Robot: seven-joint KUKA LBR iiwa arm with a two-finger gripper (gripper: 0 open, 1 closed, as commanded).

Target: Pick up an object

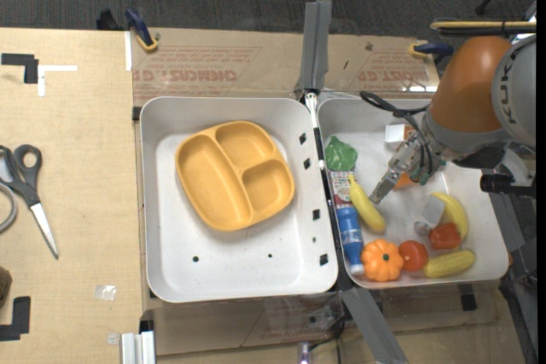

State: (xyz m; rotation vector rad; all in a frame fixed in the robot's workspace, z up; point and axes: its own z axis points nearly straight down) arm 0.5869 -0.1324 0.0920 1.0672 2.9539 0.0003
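Note:
The right bin [490, 273] holds several toy foods. A yellow banana [367, 207] lies beside a blue-and-white tube [346, 222], with a green leafy piece [339, 154] above them. Along the near wall sit an orange pumpkin [382, 260], a red tomato [413, 255], a red pepper [444, 236], a second banana [454, 211] and a yellow corn-like piece [448, 263]. My gripper [381, 187] reaches in from the right, tilted down to the left. Its tip hovers just right of the first banana's upper end. Nothing shows in its grasp.
The left bin [162, 268] carries a yellow divided plate [235, 175]. A small white piece [394, 132] lies at the back of the right bin, and a grey piece [423, 227] lies by the pepper. Scissors [30, 192] rest on the bench at far left.

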